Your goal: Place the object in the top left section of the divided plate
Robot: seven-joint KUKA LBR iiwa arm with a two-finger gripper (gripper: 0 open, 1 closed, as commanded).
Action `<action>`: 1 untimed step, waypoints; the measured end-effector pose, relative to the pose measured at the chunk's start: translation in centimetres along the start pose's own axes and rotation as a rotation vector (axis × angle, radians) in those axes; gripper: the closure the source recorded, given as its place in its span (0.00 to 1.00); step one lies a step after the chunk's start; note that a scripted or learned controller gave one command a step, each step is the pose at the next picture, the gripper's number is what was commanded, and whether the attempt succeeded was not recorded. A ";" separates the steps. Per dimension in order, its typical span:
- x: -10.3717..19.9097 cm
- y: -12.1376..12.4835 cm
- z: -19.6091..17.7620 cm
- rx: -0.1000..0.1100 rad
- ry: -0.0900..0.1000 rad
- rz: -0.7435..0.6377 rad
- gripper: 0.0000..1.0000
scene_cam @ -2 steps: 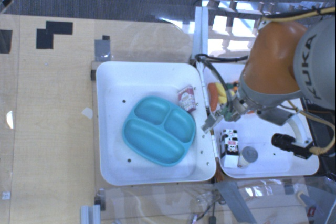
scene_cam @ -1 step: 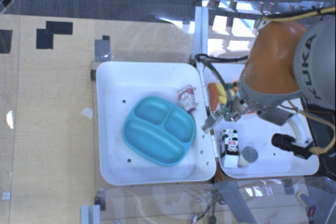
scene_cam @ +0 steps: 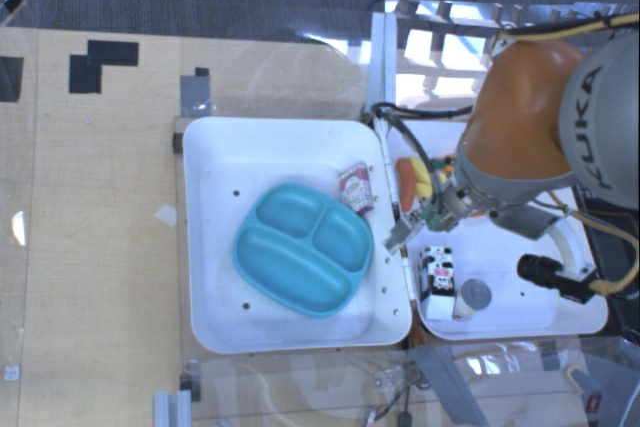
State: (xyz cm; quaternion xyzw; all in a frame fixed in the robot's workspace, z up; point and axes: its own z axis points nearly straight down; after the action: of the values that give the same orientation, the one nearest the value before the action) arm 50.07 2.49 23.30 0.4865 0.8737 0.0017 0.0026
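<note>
A blue divided plate (scene_cam: 303,248) lies tilted in the left white bin (scene_cam: 215,215), with nothing in its three sections. A small red and white packet (scene_cam: 355,187) rests just beyond the plate's upper right rim, against the bin's right wall. My gripper (scene_cam: 425,213) hangs low over the left edge of the right bin (scene_cam: 520,313), close to the wall between the two bins. The grey arm and its orange band (scene_cam: 520,110) hide most of it. An orange item (scene_cam: 406,177) and a yellow one (scene_cam: 422,179) lie right beside the gripper.
In the right bin, a black and white object (scene_cam: 437,270) lies below the gripper, with a grey round piece (scene_cam: 475,295) next to it. Cables (scene_cam: 400,130) loop from the arm over the divider. Bare wooden bench (scene_cam: 90,245) stretches to the left.
</note>
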 end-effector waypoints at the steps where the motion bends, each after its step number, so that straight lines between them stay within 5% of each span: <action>1: 0.0 0.0 0.0 0.000 0.000 0.000 0.00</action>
State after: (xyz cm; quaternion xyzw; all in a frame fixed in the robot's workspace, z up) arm 50.07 2.49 23.30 0.4865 0.8737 0.0017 0.0026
